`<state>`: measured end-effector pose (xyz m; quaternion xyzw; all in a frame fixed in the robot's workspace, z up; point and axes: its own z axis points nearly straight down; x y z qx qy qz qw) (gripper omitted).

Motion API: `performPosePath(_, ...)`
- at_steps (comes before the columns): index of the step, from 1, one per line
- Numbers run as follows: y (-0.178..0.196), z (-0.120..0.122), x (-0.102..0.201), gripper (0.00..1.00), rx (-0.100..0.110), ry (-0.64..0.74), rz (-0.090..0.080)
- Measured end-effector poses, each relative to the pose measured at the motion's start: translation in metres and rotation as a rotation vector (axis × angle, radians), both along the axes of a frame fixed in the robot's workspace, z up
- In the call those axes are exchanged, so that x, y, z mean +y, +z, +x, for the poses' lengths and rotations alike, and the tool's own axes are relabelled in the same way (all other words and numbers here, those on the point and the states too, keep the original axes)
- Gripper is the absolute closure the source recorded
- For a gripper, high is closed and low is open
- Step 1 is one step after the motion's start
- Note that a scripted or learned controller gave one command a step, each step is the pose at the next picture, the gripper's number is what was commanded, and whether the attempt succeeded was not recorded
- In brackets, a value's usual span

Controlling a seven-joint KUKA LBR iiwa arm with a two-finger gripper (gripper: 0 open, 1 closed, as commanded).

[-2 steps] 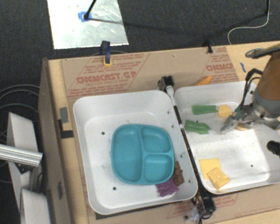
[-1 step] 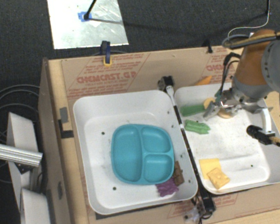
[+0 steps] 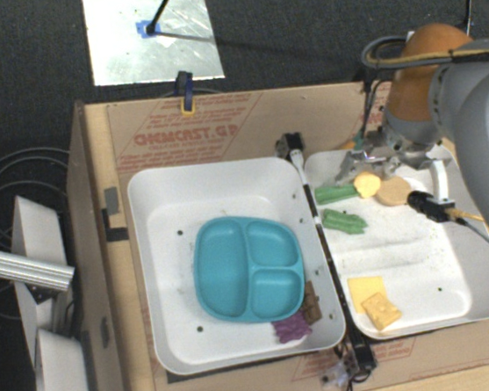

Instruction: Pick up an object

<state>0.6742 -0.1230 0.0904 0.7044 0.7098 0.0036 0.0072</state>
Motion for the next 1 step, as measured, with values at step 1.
performPosePath(1,0.0118,-0.0001,-0.0007,1.0,-0.005,0.001,-0.001)
